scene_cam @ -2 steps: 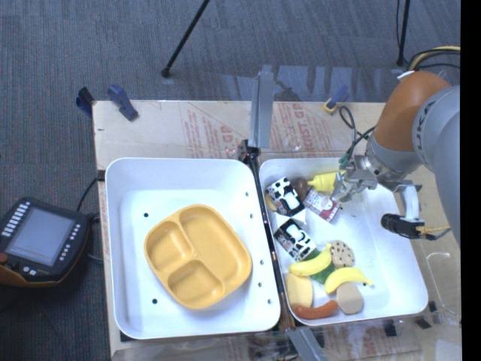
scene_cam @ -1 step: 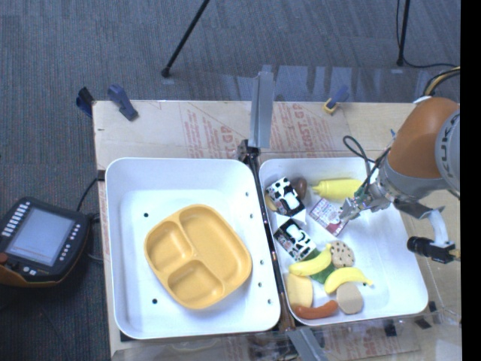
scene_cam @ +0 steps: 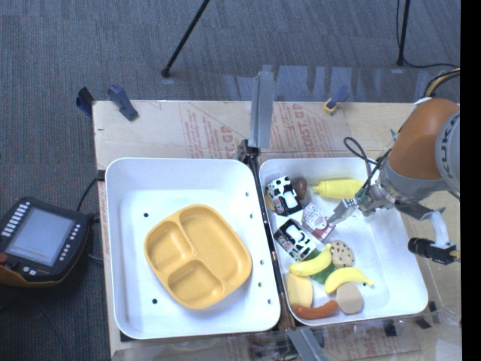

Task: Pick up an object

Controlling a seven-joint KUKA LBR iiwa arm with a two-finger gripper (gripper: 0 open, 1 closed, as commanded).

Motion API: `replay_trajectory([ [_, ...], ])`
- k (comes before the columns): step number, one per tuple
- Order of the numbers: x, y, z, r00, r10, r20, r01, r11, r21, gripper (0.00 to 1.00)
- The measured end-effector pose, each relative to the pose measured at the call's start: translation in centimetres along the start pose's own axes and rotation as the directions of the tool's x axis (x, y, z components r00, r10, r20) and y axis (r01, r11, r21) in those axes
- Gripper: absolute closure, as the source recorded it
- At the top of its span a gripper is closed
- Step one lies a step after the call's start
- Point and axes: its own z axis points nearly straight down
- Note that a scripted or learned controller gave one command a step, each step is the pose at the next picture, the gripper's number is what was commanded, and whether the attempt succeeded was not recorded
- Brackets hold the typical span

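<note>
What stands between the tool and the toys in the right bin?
Nothing visible does. The tool hangs inside the right bin, its tip beside a pink-and-white packet. The yellow bottle and the cookie lie close, uncovered, on either side.

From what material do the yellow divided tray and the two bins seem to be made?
The yellow divided tray looks like moulded plastic with a matte finish: uniform colour, rounded compartments. The two shallow white bins look like smooth plastic, slightly glossy, with rounded corners; coated metal remains possible.
</note>
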Motion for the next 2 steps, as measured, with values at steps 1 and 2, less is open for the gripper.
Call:
replay_trajectory([
  [1, 1.14, 4.8, 0.41, 1.0, 0.025, -0.007, -0.025, 0.999, 0.024, 0.0],
  [2, 1.4, 5.03, -0.48, 1.0, 0.022, -0.012, -0.021, 1.0, 0.021, 1.0],
])
